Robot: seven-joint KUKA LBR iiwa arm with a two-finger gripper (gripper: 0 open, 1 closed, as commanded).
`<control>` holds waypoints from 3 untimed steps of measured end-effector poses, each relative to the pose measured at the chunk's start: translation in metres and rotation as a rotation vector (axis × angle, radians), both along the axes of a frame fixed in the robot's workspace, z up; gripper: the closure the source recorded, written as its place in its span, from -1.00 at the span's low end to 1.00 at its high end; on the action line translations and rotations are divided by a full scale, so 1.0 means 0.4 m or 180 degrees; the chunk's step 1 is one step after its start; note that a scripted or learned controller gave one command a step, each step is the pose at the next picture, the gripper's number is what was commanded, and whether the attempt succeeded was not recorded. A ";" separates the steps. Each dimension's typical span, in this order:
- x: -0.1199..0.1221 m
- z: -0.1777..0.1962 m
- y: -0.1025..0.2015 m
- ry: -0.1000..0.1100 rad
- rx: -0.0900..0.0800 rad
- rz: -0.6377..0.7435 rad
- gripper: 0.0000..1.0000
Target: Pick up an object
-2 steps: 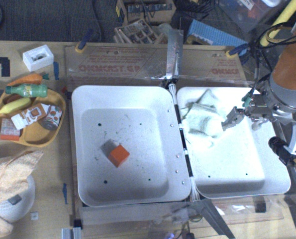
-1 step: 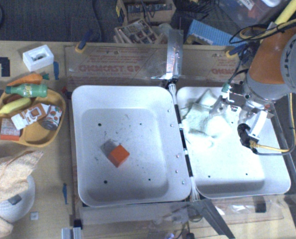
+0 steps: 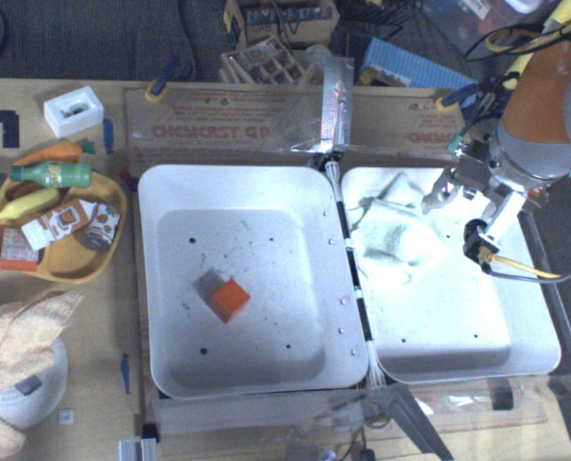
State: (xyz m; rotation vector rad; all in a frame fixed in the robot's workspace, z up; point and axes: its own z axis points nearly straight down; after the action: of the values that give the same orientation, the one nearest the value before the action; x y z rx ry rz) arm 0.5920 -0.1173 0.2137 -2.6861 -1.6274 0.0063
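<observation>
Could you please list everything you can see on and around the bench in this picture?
Left bin: one, white, centre of the bench.
Right bin: one, white, beside the left bin.
Cube: one, orange, on the floor of the left bin.
Clear wrapping: one crumpled heap, translucent white, upper left of the right bin.
Bowl: one, yellow, left of the bins, holding toy food.
Bottle: one, green, on the bowl's upper rim.
Cloth: one, pale peach, lower left.
Box: one, white, upper left.
Gripper: one, grey, above the right bin's upper right.
</observation>
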 end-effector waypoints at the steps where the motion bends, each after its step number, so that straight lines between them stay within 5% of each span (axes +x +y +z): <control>1: 0.007 -0.022 -0.102 0.0001 -0.0001 -0.0302 -1.00; 2: 0.038 -0.280 0.025 0.0011 0.0007 -0.0319 -1.00; 3: 0.081 -0.309 -0.039 -0.0041 0.0009 -0.0267 -1.00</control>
State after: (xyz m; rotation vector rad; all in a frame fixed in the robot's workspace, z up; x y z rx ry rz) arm 0.6245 -0.1329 0.0901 -2.7555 -1.5152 -0.0133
